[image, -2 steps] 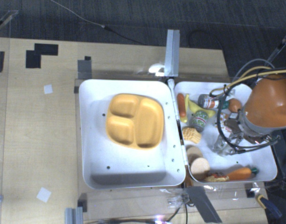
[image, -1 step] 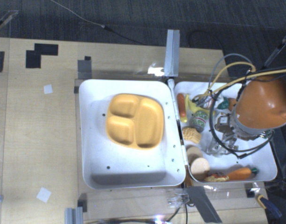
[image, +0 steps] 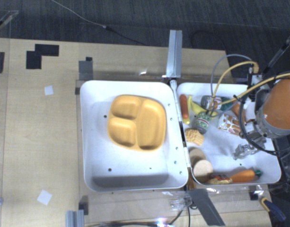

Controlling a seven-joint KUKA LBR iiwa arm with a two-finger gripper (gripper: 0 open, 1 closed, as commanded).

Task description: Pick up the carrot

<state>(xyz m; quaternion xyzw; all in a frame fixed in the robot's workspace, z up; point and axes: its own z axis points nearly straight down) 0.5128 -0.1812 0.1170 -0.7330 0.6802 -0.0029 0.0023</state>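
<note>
While poised above small orange carrot w/ green top [image: 243, 175] by right white bin's [image: 277, 167] front wall: metal two-finger gripper [image: 242, 150], jaw state unclear, apart from carrot.

The carrot [image: 242, 176] lies in the right bin [image: 275, 176] (near edge); a divided tray [image: 136, 122] sits in the left bin [image: 95, 141]

An orange carrot [image: 242, 176] with a green stem end lies flat along the right bin's [image: 275, 174] near wall.

Slanted overhead view of both bins [image: 88, 141]
</note>
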